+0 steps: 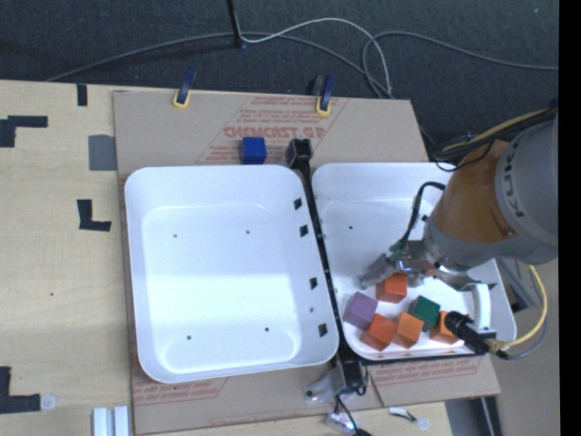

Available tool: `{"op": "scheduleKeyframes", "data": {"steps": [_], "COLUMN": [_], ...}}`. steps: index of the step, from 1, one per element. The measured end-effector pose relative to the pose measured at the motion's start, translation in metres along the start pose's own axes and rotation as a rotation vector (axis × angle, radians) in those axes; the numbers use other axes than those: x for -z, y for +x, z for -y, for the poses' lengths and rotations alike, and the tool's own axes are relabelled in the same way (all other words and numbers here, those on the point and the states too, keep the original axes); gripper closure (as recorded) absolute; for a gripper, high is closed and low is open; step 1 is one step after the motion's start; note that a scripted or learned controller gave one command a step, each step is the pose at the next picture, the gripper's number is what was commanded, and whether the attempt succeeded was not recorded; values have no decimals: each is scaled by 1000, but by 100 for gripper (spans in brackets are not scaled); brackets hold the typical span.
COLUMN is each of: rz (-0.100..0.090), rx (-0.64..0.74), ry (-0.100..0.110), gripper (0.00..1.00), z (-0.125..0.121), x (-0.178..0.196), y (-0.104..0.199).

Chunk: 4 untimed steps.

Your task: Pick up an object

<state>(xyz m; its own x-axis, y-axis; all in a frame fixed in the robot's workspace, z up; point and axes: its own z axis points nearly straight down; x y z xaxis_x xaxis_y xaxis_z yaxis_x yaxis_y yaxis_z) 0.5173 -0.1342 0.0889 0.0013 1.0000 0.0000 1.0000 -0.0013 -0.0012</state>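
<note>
State of the jaws (392,269) cannot be told; they hang just above an orange block (393,288) in the right bin (363,189). The block is judged light, rigid, flat-faced, best pinched across opposite sides. Beside it: purple block (360,311), green block (424,310), smooth white plastic walls.

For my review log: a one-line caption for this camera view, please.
Gripper low in the right bin over an orange block, beside purple and green blocks.
</note>
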Motion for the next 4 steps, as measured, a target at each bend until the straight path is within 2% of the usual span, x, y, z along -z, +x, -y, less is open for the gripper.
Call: {"op": "scheduleKeyframes", "data": {"steps": [1, 2, 3, 4], "rz": [-1, 1, 0, -1], "rx": [5, 2, 0, 4], "ry": [0, -2, 0, 2], "gripper": [0, 0, 0, 0], "z": [3, -98, -34, 24], "x": [0, 0, 0, 0], "y": [39, 2, 1, 49]}}
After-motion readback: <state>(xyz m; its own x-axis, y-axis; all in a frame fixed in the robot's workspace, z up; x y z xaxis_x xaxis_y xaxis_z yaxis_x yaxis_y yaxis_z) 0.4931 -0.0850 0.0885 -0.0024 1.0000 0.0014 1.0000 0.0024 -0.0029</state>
